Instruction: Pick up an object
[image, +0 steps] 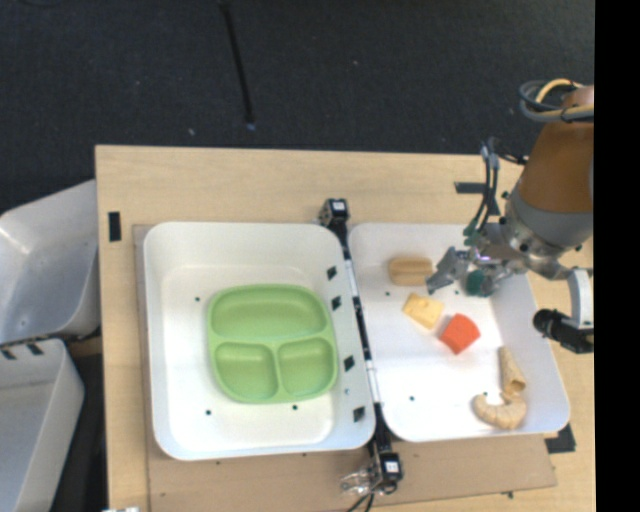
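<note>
The right bin (400, 415) holds a tan bread roll (410, 270), a yellow wedge (423, 311), an orange-red block (459, 333) and a pale curved piece (505, 400) near the front right corner. My gripper (462, 272) hangs low over the bin's back right part, just right of the bread roll and above the wedge and block. A small teal item (479, 284) sits right at the gripper; whether it is held is unclear.
The left bin (160, 300) carries a green divided plate (272, 340). A black divider with clips (352, 310) runs between the bins. The grey and orange arm (555, 190) covers the right bin's back right corner.
</note>
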